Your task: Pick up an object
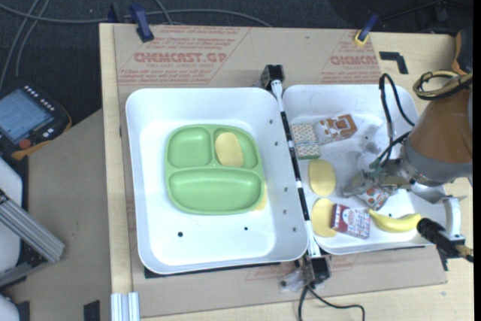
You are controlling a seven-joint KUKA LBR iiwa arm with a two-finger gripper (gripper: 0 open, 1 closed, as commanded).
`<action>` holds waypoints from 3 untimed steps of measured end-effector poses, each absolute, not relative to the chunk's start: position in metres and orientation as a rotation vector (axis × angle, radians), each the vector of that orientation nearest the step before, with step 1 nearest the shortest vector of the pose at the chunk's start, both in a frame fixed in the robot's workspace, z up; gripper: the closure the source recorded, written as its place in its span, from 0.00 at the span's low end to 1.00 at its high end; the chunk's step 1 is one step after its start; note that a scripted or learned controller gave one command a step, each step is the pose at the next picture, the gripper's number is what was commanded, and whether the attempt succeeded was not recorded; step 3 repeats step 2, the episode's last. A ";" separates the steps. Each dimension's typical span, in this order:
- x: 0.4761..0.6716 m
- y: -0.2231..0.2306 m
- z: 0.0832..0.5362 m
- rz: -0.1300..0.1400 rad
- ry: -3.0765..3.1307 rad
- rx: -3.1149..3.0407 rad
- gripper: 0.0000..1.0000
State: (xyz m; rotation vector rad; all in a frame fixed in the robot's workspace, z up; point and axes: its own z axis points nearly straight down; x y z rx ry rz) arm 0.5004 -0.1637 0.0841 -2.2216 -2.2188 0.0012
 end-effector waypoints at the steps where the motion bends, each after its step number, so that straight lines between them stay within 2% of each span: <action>1: 0.502 -0.164 0.095 -0.004 -2.222 -2.225 1.00; 2: 0.535 -0.078 0.185 -0.002 -2.224 -2.219 1.00; 3: 0.535 -0.078 0.185 -0.002 -2.224 -2.219 1.00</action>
